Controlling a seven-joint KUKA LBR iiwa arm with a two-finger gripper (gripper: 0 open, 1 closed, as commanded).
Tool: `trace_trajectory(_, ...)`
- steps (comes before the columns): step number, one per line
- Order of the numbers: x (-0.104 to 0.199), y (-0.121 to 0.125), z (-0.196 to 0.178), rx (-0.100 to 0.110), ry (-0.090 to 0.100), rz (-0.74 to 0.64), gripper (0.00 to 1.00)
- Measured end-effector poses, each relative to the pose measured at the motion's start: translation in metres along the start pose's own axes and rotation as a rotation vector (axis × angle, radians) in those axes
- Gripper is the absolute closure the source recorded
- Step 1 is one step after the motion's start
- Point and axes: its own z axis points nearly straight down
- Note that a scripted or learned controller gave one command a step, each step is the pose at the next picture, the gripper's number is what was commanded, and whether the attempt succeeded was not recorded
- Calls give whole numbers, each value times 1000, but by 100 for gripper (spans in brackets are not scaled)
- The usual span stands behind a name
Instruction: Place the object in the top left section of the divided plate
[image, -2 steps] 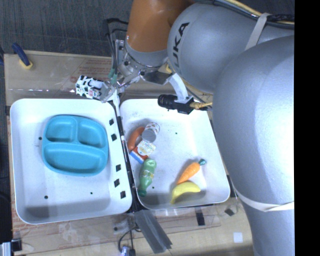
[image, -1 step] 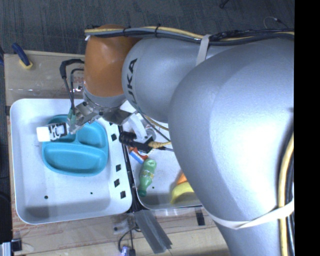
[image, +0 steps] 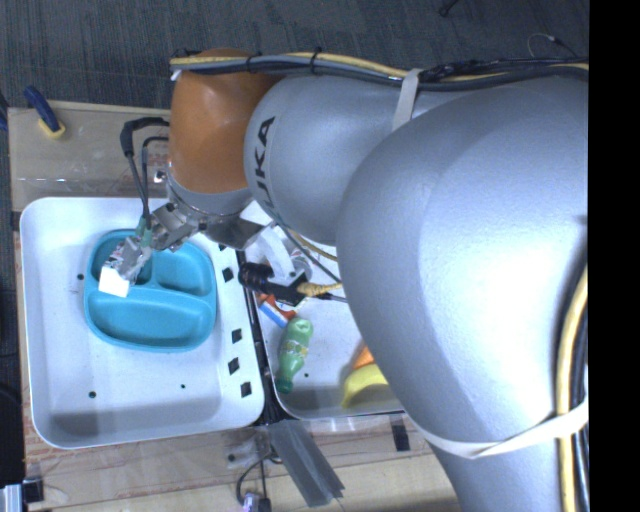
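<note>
Hovering over a blue divided plate (image: 150, 300), the robot's hand (image: 140, 252) appears to be at the placing step of the task. The plate lies in the left white bin (image: 60, 400), toward its upper half. Seen from the slanted overhead camera, the hand sits at the plate's 12 o'clock rim, over the compartment at about 11 o'clock, which I take to be the top left section.

A small white object (image: 114, 284) lies just at the tips of the hand, toward 7 o'clock from it, inside that upper left compartment or right at its edge. It is touching or nearly touching the hand; the view is too small and cluttered to tell whether it is pinched or already resting free on the plate. I cannot tell whether the hand is spread or pressed together.

If the object is being carried, the next move calls for letting go squarely inside the compartment, clear of the ridge dividing it from its neighbour at 3 o'clock, then lifting straight up without dragging the object along.

The grey arm (image: 440, 230), with its orange band (image: 205, 120), covers most of the right side of the view. Under it, in the right bin (image: 300, 405), lie a green bottle-like item (image: 291, 352) and a yellow item (image: 364, 385), both well apart from the plate.
</note>
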Motion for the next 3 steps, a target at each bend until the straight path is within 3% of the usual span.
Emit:
trace_trajectory(1, -3, 65, 9, -3, -1, -90, 0)
trace_trajectory(2, -3, 65, 9, -3, -1, -89, 0)
trace_trajectory(3, 10, 12, 20, -1, 0, -119, 0)
